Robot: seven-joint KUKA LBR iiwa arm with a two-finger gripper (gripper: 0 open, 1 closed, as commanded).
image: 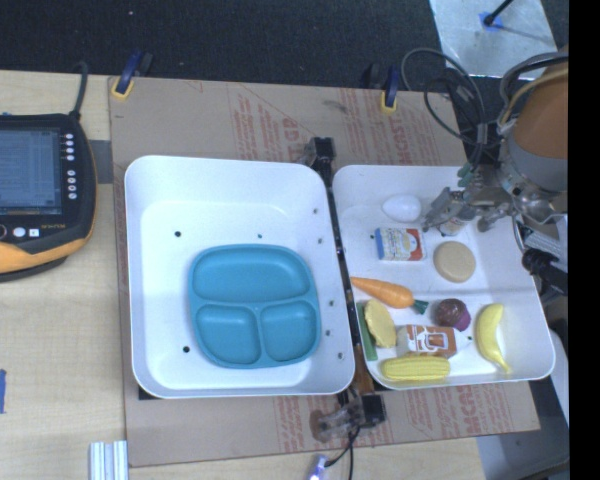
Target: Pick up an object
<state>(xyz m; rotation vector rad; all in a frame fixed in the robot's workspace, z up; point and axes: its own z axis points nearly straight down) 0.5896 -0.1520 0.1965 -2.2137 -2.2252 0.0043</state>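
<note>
Camera view: the arm reaches in from the right, claw (467, 211) low over the back part of the right bin (540, 363), fingers spread fairly wide, nothing between them. The claw sits just right of the white egg (402, 207) and just behind the round tan cookie (454, 261).

Other candidates in the right bin: small white carton with a red label (398, 243), carrot (382, 290), dark purple onion-like piece (451, 314), banana (491, 335), corn cob (414, 369), a yellow-green piece (379, 323) I can't name for sure, and a brown-label packet (426, 340).

The left bin (145, 193) holds a blue divided tray (252, 305). A teach pendant (30, 196) lies on the worktop (50, 368) at far left.

Step, judged: approach / pre-grasp, no object picked yet. Egg or cookie looks like the likely target, but I can't tell which.

Next move calls for: centre the open claw over one item, drop so the fingers straddle it, close, then lift clear. The egg is round and smooth, so it would likely slip if gripped off-centre. The items at the front lie close together and may get bumped.
</note>
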